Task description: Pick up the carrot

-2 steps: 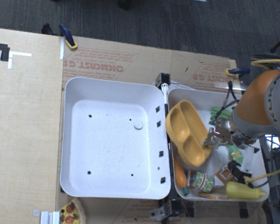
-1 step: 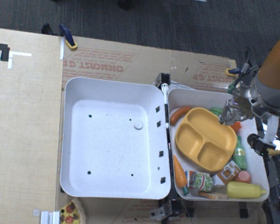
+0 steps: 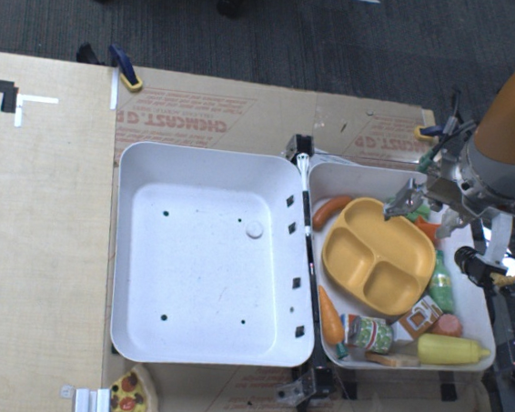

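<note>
The carrot [image 3: 329, 317] is orange and tapered, with a green end toward the front. It lies along the left wall of the right bin [image 3: 480, 297], its upper end tucked under the rim of a yellow divided plate [image 3: 378, 256]. My gripper [image 3: 408, 204] hangs over the back right edge of that plate, well behind and to the right of the carrot. Nothing shows in its grasp.
A reddish sausage [image 3: 330, 208] lies behind the plate at the bin's back left. A small can [image 3: 372, 334], a yellow bottle [image 3: 452, 351], a green bottle [image 3: 442, 289] and a brown box [image 3: 422, 316] crowd the front right. The left bin [image 3: 136, 233] holds a small white disc [image 3: 254, 230].
</note>
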You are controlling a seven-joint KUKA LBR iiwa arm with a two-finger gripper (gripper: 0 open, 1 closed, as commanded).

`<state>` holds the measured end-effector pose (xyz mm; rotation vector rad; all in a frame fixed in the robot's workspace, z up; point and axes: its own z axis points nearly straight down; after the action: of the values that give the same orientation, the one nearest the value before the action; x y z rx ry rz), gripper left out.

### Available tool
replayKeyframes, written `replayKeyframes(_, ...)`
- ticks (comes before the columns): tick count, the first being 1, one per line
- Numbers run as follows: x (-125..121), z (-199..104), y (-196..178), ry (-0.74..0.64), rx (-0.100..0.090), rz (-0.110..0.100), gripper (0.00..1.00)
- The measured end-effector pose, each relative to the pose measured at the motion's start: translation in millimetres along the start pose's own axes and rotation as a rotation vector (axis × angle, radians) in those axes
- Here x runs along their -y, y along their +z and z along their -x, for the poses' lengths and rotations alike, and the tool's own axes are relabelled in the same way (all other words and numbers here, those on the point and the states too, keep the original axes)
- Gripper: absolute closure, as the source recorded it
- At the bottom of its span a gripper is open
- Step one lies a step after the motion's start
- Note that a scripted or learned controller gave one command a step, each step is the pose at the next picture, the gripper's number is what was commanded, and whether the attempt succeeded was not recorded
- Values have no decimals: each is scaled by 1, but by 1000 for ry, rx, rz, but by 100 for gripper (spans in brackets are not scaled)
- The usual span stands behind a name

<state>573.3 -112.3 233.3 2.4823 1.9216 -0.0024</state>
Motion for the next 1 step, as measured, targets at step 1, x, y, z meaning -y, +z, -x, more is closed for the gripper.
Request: replayKeyframes(1, -28, 66, 1, -161, 0, -1, 0)
